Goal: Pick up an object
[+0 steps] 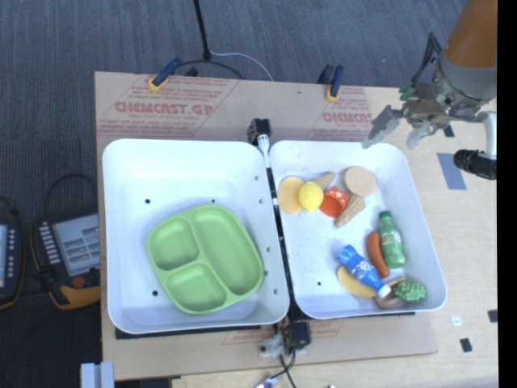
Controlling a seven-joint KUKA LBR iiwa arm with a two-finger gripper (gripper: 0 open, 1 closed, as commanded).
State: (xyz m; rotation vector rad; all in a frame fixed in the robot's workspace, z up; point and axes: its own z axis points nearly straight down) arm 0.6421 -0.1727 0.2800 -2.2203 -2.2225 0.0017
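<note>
The arm (475, 31) has a broad orange band, rounded and smooth, above a pale grey wrist section. Below that sits the tool (400, 134), a darker grey metal body with small greenish fittings on its side and two slim, light grey fingers (380, 128). A black cable runs along the wrist, and a black and white fitting juts out beside it.
</note>
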